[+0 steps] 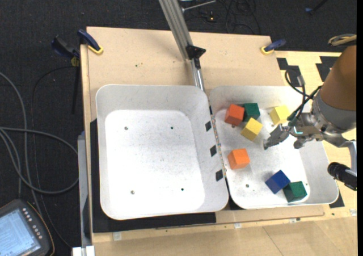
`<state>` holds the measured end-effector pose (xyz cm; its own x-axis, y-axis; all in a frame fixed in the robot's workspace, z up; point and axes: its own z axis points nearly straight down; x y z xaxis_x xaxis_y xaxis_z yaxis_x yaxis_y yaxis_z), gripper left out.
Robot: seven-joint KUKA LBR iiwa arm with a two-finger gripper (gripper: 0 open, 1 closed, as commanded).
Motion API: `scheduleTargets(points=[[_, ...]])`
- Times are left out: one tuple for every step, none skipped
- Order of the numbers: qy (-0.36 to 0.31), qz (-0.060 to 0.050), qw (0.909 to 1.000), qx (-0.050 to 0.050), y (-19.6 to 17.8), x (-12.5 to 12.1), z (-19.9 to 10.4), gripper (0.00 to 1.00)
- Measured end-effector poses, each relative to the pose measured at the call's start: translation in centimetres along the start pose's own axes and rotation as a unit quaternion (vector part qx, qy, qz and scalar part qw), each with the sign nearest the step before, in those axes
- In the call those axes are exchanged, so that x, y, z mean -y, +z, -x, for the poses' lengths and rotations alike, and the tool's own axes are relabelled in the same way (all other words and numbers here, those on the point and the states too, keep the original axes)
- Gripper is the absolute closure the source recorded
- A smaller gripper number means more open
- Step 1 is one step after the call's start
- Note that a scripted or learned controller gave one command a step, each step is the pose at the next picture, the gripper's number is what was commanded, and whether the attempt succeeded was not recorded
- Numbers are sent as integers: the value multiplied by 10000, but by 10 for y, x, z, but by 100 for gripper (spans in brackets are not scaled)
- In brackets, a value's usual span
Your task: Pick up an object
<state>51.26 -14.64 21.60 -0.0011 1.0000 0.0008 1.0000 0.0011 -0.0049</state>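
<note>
Over the right bin [317, 195] the gripper [282, 134] hung with its fingers spread and nothing between them, just right of a yellow cube [252, 129], with an orange cube [239, 158] lower left and a blue cube [277, 181] below.

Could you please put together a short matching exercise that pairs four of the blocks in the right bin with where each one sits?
Things:
1. blue block
2. lone orange block
3. upper green block
4. upper yellow block

Places:
A. by itself near the right bin's left side, below the cluster
B. beside the upper orange block, at the top of the cluster
C. near the bin's front edge, next to the lower green block
D. just above the claw

Pairs: 1-C, 2-A, 3-B, 4-D
</note>
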Motion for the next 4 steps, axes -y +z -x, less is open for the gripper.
scheduleTargets(points=[[6,25,10000,5,-2,-1,0,0],[6,-4,10000,-3,58,-7,-6,0],[15,8,10000,4,106,-8,3,0],[7,17,10000,3,121,-8,3,0]])
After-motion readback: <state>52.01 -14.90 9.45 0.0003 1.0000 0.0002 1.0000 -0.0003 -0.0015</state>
